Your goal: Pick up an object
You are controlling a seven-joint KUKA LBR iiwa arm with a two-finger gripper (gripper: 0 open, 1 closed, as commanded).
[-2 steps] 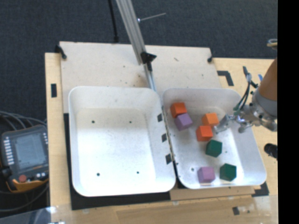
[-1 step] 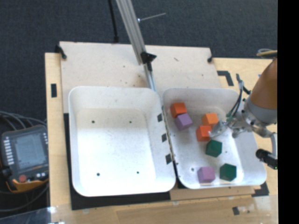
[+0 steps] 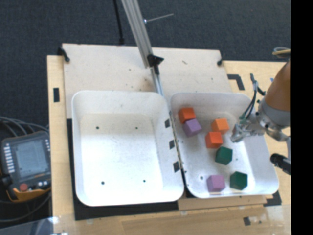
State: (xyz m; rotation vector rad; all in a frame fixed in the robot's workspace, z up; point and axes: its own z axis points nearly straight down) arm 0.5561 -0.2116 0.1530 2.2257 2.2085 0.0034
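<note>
Gripper (image 3: pixel 238 135) above right bin (image 3: pixel 254 182), beside skewed orange cube (image 3: pixel 213 139)

Even, diffuse overhead light; scene bright, no hard shadows. The two white bins (image 3: pixel 122 146) look near overexposed, faint shading along their inner walls only. Overall soft focus and low resolution; the blocks (image 3: pixel 213 139) have fuzzy edges.

A dark grey carpet (image 3: pixel 58 13) covers the floor around a pale wooden desk (image 3: pixel 57 131). A metal pole (image 3: pixel 137 23) slants up from the desk's far side. On the floor at left, a handheld control screen (image 3: pixel 27 160) lies beside grey cables (image 3: pixel 19 124).
</note>
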